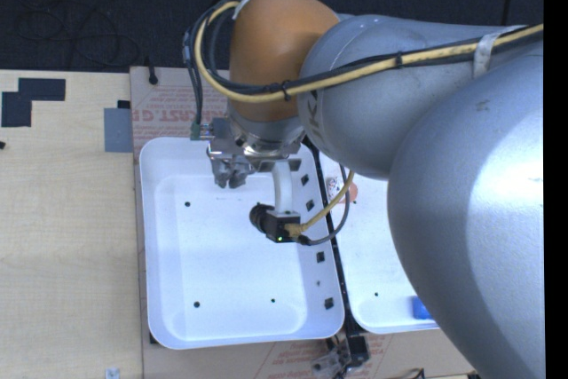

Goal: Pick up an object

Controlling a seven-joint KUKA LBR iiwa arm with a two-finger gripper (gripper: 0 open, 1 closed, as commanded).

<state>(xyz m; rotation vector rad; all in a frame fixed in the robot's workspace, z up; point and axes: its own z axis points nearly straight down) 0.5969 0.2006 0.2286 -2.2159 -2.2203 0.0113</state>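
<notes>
**Ana:** What did you have on screen, biggest thing first?

**Me:** The arm (461,155), a smooth grey casting with a glossy orange band (271,40) and a yellow cable (355,71) strapped along it. It reached out over the left bin (169,280), my reference for everything else. That bin was a shallow white tray of hard, slightly shiny plastic with rounded corners. The right bin (373,315) butted against its right side and looked the same, though the arm hid much of it.

**Ana:** And the gripper?

**Me:** The gripper (232,177) hung over the far part of the left bin, near its back wall. I could not tell whether it was spread or pressed together, and I saw nothing in it.

**Ana:** Where was something to pick?

**Me:** A small blue object (420,308) lay beyond the left bin's right wall, level with its near end. It was half hidden under the arm and looked blocky, probably rigid. In the left bin itself I saw just a few dark specks (196,305).

**Me:** To do it well, I judged the arm should lift clear of the shared wall, cross it, descend squarely over the blue piece and close across its flat sides.
</notes>
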